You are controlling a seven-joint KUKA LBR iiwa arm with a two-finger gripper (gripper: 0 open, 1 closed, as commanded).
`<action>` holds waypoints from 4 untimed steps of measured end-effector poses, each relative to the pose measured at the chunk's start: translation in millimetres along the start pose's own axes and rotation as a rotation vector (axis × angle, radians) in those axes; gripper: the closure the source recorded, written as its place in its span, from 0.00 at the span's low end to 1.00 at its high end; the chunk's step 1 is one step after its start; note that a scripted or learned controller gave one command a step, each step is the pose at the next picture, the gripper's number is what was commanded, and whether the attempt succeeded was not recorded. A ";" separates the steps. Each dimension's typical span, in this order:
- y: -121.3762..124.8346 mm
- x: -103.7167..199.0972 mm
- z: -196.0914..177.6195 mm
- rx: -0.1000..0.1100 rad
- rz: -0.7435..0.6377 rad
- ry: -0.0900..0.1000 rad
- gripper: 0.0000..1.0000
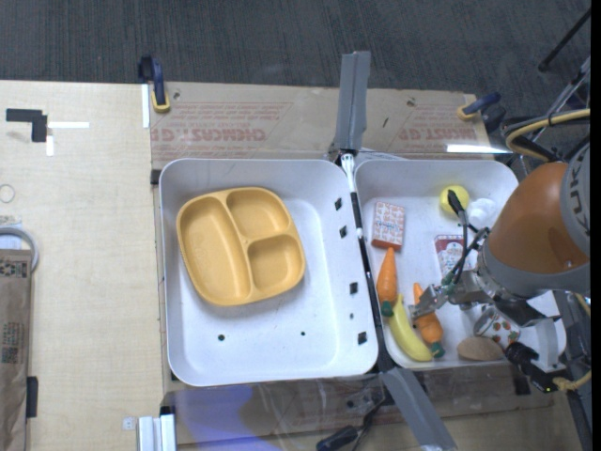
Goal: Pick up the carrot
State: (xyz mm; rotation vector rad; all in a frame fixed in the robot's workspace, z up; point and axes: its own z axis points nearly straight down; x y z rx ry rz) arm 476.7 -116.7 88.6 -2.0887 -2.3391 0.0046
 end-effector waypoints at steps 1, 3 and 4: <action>-1.7 -10.2 -0.3 0.000 0.392 0.000 0.00; 23.8 38.6 -145.2 0.000 0.564 -0.004 1.00; 5.8 48.5 -103.7 0.001 0.706 -0.003 1.00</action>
